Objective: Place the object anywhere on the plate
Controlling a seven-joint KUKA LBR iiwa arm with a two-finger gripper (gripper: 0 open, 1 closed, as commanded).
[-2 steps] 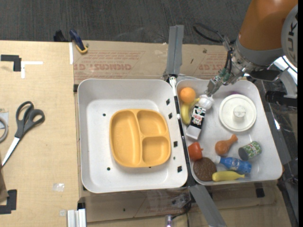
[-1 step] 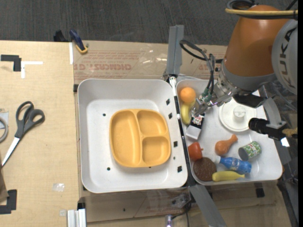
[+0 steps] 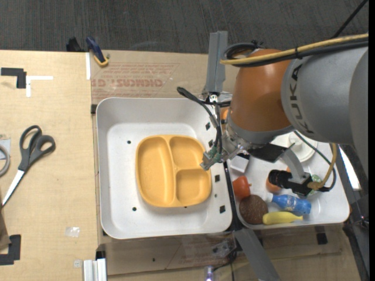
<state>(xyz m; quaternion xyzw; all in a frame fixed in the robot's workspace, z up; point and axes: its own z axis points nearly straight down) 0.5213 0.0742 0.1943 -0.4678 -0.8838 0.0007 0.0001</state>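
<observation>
The gripper (image 3: 212, 156) hangs low over the seam between the two bins, its tip right at the right-hand rim of the yellow plate (image 3: 173, 171), and from where I stand I cannot tell whether it is holding anything or how it is set, since the wrist above hides most of it and what shows is small and dark. No object is visible at its tip. The plate, divided into three compartments, lies flat in the middle of the left bin (image 3: 111, 174), and all three compartments look bare. The loose objects lie in the right bin (image 3: 337, 212), to the right of the gripper and apart from it: a red, tomato-like piece (image 3: 241, 186) sits nearest, just past the dividing wall, with a brown rough ball (image 3: 253, 208) just below it, a yellow banana (image 3: 283, 218) along the near edge, a blue item (image 3: 292, 203) touching the banana from above, and an orange piece (image 3: 273, 183) partly behind a black fitting. Which of these is the one meant for the plate I cannot tell. Above everything swells the orange band (image 3: 261, 92) of the arm, with the grey link (image 3: 328, 86) coming in from the right. Off on the wooden bench (image 3: 47, 204) to the left lies a pair of scissors (image 3: 28, 154), well away from both bins.
</observation>
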